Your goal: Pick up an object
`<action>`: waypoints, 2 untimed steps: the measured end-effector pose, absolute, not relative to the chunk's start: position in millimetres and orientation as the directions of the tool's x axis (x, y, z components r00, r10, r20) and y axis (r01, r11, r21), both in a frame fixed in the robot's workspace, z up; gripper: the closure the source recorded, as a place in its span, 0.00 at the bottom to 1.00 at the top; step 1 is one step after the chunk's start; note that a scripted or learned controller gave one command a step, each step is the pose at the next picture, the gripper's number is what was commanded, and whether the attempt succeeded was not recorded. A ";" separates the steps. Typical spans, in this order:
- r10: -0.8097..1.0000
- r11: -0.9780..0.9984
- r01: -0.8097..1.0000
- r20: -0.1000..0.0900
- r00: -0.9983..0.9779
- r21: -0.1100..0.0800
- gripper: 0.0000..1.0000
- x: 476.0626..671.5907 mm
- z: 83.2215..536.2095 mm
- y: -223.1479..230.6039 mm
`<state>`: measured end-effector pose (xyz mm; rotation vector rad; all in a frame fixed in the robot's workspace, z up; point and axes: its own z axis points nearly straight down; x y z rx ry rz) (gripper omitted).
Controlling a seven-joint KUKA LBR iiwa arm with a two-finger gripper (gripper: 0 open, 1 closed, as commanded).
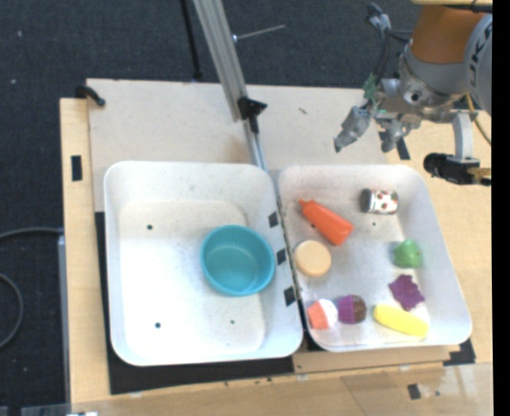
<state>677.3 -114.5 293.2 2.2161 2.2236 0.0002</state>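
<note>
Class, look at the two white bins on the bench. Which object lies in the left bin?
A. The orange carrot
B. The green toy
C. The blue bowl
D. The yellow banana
C: the blue bowl sits alone in the left bin, while the orange carrot, the yellow banana and the green toy all lie in the right bin.
</note>
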 end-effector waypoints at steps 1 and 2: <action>1.000 0.004 1.000 -0.002 -0.004 0.001 0.00 677.2 293.2 -114.9; 1.000 0.001 1.000 -0.003 -0.001 0.001 0.00 680.9 253.2 -118.0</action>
